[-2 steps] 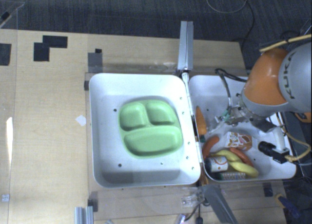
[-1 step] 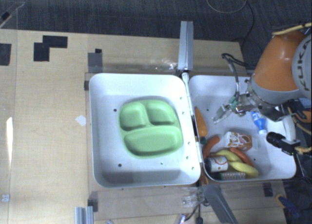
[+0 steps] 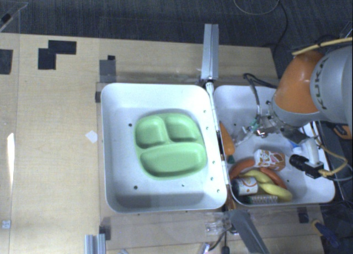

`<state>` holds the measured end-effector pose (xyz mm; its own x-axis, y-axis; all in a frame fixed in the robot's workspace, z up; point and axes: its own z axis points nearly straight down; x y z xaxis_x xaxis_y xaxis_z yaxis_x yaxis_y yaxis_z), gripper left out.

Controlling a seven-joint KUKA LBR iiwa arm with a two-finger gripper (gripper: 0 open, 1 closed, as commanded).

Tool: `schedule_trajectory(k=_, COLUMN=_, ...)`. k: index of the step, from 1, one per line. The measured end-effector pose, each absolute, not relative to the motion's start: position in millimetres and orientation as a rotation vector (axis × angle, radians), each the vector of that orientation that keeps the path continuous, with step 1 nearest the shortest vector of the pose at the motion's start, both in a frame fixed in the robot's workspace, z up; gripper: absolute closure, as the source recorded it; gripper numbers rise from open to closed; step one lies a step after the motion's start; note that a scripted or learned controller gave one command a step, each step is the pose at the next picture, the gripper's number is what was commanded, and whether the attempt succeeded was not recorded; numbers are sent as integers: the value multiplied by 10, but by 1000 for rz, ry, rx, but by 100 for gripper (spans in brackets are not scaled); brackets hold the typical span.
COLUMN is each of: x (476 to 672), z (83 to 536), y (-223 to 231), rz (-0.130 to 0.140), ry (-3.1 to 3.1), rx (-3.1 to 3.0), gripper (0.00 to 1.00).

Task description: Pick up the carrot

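Observation:
The carrot [image 3: 225,142] is a slim orange piece lying along the left wall of the right bin [image 3: 237,99], pointing roughly front to back. My gripper [image 3: 251,129] hangs over the middle of that bin, a short way right of the carrot and apart from it. Nothing shows between its tips. The grey arm with its orange band [image 3: 295,88] reaches in from the right above it.
At the front of the right bin lie a yellow banana [image 3: 271,188], a red sausage-like piece [image 3: 243,165], a small can [image 3: 246,186] and a white-brown packet [image 3: 269,158]. The left bin [image 3: 118,137] holds a green divided plate [image 3: 169,143]. Cables run by the right bin's right side.

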<state>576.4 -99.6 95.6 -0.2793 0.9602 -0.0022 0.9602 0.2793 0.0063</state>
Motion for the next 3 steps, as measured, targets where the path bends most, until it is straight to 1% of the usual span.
schedule_trajectory(k=1, x=5783, z=1070, y=-989, rz=11, ry=2507, rx=1878, gripper=100)
schedule_trajectory(k=2, x=5644, z=1961, y=-1599, rz=4, ry=2469, rx=1930, gripper=100)
schedule_trajectory(k=3, x=6132, z=1938, y=-2055, rz=3, ry=2508, rx=1881, gripper=100)
